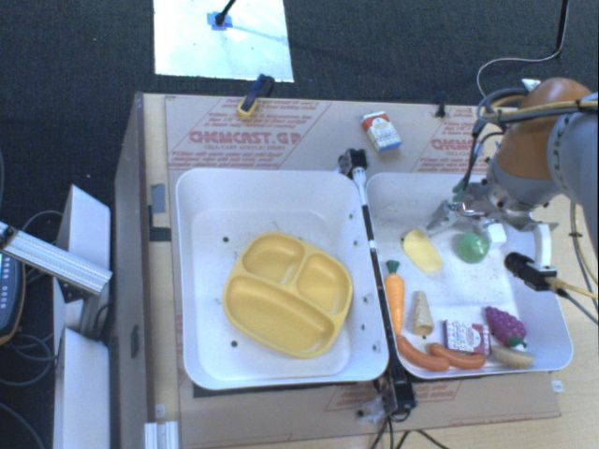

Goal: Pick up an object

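Green ball (472,246) sits in the right bin (562,344), directly under the claw (471,221), just right of the yellow lemon (422,251). Claw fingers spread either side above the ball, not pinching it. Ball is round, so no axis to match; judged next move: straight descent, then close.

Grey KUKA arm (573,152), rounded links, orange band (554,96) above wrist. Thin cables, yellow and black, loop over the band. Silver-grey metal gripper (465,215) with angular fingers; a black block with white bracket hangs off its side.
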